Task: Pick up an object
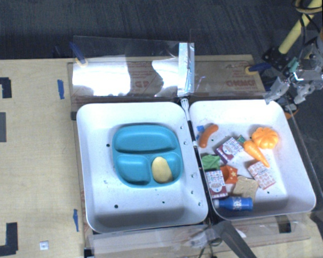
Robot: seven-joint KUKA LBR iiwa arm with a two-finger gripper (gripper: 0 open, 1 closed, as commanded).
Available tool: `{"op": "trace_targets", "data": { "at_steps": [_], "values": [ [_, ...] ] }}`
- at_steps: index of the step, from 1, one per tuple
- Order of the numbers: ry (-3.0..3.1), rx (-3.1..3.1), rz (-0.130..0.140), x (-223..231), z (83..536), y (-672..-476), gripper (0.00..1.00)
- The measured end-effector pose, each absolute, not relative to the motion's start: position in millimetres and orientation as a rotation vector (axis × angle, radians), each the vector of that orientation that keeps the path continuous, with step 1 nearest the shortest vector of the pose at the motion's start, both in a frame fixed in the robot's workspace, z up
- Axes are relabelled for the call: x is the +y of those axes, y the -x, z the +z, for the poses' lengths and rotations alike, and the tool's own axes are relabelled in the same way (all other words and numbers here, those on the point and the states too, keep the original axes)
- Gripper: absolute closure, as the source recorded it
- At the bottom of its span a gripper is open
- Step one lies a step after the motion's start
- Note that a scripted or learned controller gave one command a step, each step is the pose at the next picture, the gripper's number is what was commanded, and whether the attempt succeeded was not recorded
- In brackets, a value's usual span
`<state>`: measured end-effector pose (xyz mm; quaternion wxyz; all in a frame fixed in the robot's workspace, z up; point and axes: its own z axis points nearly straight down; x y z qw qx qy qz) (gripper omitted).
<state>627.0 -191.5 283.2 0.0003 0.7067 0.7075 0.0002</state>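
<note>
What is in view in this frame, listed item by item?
bins: two, white, side by side on the bench
divided tray: one, blue, in the left bin
lemon-like toy: one, yellow, in the tray's lower right compartment
sausage: one, orange, right bin, top left
pumpkin: one, orange, right bin, upper right
carrot: one, orange, beside the pumpkin
bottle: one, blue, right bin, front
small packets: several, red and white, right bin, middle
pincer: one, grey, above the right bin's far right corner

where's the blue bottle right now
The blue bottle lies on its side at the near edge of the right bin, just below the tan cracker and the red packet.
</note>
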Motion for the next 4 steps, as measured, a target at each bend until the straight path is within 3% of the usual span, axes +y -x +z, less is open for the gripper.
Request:
{"op": "trace_targets", "data": {
  "at_steps": [1,2,3,4],
  "values": [
    [-1.943,2.481,-0.007,-155,133,-644.3,0.0],
    [-1.532,2.723,0.011,-132,101,-592.6,0.0],
    [-1.88,2.503,0.015,-130,95,-590.1,0.0],
    [-1.733,2.598,0.018,-186,96,-562.8,0.0]
  ]
}}
